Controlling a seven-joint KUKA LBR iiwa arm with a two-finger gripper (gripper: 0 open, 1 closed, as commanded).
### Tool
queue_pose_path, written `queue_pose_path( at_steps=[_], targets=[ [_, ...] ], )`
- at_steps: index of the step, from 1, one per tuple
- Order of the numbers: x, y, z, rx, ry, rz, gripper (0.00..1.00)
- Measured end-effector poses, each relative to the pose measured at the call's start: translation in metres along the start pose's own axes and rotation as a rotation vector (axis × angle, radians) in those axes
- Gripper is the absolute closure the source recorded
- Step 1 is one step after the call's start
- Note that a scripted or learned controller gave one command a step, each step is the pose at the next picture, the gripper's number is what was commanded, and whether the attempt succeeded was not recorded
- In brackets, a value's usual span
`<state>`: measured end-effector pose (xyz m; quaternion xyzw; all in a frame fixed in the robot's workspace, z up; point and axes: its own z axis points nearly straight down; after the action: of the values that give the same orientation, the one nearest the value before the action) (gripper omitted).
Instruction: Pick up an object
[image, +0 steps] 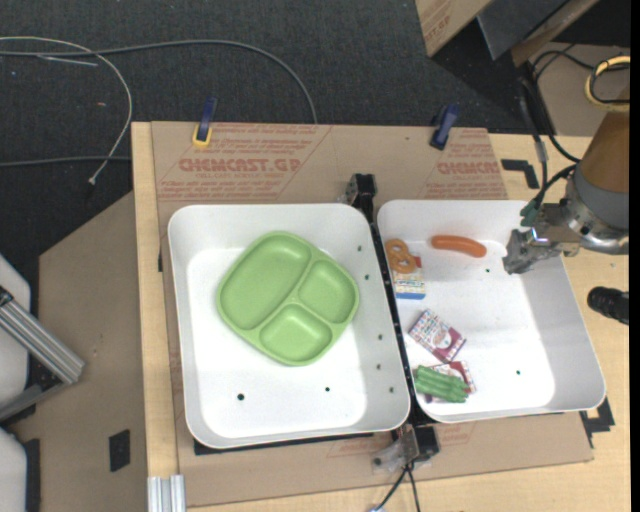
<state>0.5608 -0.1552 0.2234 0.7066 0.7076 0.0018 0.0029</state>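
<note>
Green packet (441, 383) sits untouched at the bin's (560, 390) near edge; gripper (520, 255) hovers over the far corner, jaw state unclear, nothing picked yet.

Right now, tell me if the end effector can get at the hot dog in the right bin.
Probably yes. The end effector hovers over the right bin, just right of the hot dog, with bare white floor between them. The pretzel lies on the hot dog's far side, out of the way.
</note>
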Motion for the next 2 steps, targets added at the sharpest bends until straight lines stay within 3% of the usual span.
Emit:
queue_pose_path(
  at_steps=[1, 2],
  targets=[
    [0.005, -0.004, -0.061, -0.001, 0.000, 0.000, 1.00],
    [0.048, 0.000, -0.049, 0.008, 0.004, -0.004, 1.00]
  ],
)
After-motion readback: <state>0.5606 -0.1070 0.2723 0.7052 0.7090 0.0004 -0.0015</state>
